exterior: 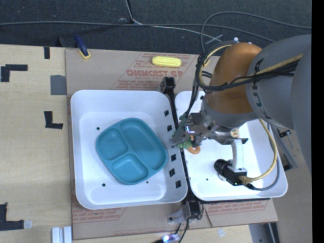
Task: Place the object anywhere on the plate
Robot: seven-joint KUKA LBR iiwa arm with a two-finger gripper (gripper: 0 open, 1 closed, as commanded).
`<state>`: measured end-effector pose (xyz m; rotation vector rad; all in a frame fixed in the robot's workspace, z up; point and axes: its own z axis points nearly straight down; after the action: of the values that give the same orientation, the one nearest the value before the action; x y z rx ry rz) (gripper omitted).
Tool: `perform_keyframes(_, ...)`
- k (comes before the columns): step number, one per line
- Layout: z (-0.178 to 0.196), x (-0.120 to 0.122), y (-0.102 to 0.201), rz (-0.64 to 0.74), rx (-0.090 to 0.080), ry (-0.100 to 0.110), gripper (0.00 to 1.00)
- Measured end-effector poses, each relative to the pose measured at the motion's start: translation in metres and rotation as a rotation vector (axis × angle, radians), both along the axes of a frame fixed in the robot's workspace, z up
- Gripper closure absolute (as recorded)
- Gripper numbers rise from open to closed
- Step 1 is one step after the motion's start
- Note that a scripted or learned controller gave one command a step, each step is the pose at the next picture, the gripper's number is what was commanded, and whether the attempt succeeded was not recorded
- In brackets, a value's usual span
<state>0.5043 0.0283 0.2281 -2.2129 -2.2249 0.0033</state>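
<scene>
The blue plate [131, 151], divided into three compartments, lies in the left bin [87, 184], roughly in its middle and turned at an angle to the bin's sides. The grey arm [286, 80] comes in from the right, its orange band [233, 80] hanging over the far part of the right bin [215, 189]. The gripper [188, 137] sits low at that bin's left edge, close against the divider between the two bins. Just under it, inside the right bin, shows a small orange and green object [193, 147]. It is too small and too crowded by the metal parts above to make out what it is. Whether the claw is spread, closed, or pinching this object cannot be told from this angle. The object is apart from the plate, with the bin walls between them. Both bins rest on a sheet of brown cardboard [129, 72] printed with red lettering, laid on the wooden bench [30, 151]. On the cardboard beyond the bins lies a yellow, oblong thing [166, 61], and near the sheet's far left corner is a small blue and yellow clip [82, 47].
</scene>
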Motion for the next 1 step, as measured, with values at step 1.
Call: perform_keyframes(1, -0.013, -0.0099, 0.0555, 0.001, 0.0, 0.0, 1.0)
